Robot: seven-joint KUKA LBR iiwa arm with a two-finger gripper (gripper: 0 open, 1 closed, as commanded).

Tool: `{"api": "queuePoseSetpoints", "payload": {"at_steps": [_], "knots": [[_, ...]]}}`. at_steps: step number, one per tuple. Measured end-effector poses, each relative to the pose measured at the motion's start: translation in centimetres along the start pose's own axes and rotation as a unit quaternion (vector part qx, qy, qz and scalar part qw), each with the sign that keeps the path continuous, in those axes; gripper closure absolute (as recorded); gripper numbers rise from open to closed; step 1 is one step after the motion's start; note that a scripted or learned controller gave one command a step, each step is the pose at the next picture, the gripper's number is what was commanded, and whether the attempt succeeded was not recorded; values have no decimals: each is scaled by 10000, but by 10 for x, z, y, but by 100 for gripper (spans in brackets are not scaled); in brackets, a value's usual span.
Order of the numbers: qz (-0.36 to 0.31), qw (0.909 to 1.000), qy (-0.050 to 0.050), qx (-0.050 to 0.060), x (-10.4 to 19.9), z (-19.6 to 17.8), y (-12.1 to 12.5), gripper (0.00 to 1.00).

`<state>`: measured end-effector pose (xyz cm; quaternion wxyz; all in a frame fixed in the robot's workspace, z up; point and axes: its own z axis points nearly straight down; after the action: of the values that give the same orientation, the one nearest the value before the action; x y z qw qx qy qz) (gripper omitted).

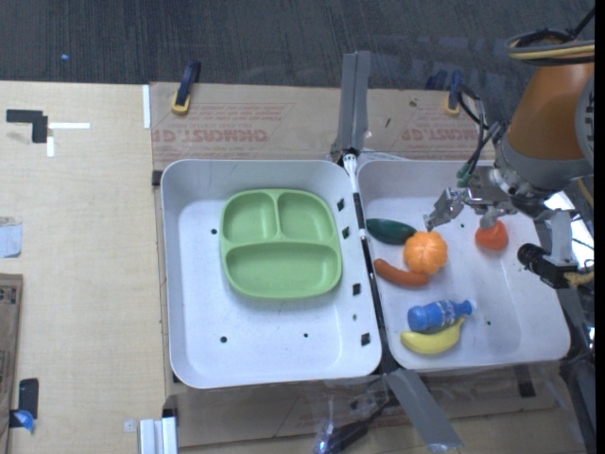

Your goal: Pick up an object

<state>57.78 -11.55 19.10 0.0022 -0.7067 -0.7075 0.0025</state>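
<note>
In the right bin (529, 348) lie an orange (425, 252), a dark green vegetable (389, 229), a long red-orange vegetable (401, 273), a blue bottle (437, 315), a banana (431, 340) and a small red-orange fruit (492, 237). My gripper (460, 218) hangs over the bin's back middle, above and right of the orange. Its fingers are spread open; the left fingertip (435, 219) points toward the green vegetable, and the other finger stands just above the red-orange fruit. Nothing is between them.
The left bin (189, 329) holds a green divided plate (281, 242). A grey divider bar (355, 102) runs between the bins at the back. The arm's orange band (548, 112) and cables (553, 253) crowd the right bin's far right side.
</note>
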Motion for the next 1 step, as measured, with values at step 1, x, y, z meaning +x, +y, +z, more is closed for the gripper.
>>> {"api": "queuePoseSetpoints", "payload": {"at_steps": [1], "knots": [[-106, 9999, 2, -12, -6, 102, -8, 0]]}}
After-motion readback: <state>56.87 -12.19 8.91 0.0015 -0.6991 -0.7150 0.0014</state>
